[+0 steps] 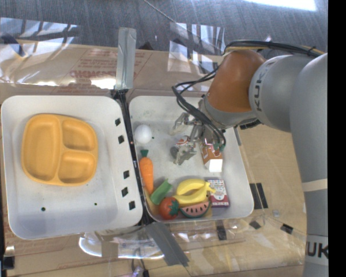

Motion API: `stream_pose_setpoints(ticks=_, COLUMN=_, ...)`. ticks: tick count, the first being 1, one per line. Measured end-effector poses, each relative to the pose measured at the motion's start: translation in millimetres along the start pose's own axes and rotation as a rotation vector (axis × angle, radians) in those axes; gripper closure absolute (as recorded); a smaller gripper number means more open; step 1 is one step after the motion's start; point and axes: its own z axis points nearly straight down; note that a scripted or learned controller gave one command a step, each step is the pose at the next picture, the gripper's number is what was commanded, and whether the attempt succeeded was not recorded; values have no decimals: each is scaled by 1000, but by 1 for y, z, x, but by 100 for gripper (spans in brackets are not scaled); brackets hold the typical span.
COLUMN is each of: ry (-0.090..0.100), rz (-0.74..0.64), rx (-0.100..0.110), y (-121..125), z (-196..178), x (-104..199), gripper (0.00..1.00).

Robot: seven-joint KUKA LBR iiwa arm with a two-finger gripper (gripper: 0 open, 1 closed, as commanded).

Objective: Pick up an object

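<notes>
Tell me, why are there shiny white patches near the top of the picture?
In the camera view, light glares off the clear plastic sheet behind the bins and off the floor at the top edge; the toys, like the banana, look sharp, while the hand is slightly soft.

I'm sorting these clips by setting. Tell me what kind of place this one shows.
Probably a robotics lab's grasping test bench: a KUKA arm reaches over two white bins, one holding toy food such as a carrot and banana, on taped-down cardboard.
</notes>
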Motion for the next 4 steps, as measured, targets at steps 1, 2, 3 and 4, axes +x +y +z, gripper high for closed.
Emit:
stream_pose_setpoints(ticks=1, ry=-3, rz=-8, rx=-1, y=3, z=-11, x=-2, gripper=100)
stream_pose_setpoints(ticks=2, ry=1, rz=-183, rx=-3, y=57, z=1, x=27, gripper=100)
stream_pose_setpoints(ticks=3, ry=-1, rz=-446, rx=0, y=-35, z=-1, x=79, gripper=100)
stream_pose_setpoints(ticks=4, ry=-1, rz=-447, rx=-1, y=-34, z=0, x=78, gripper=0)
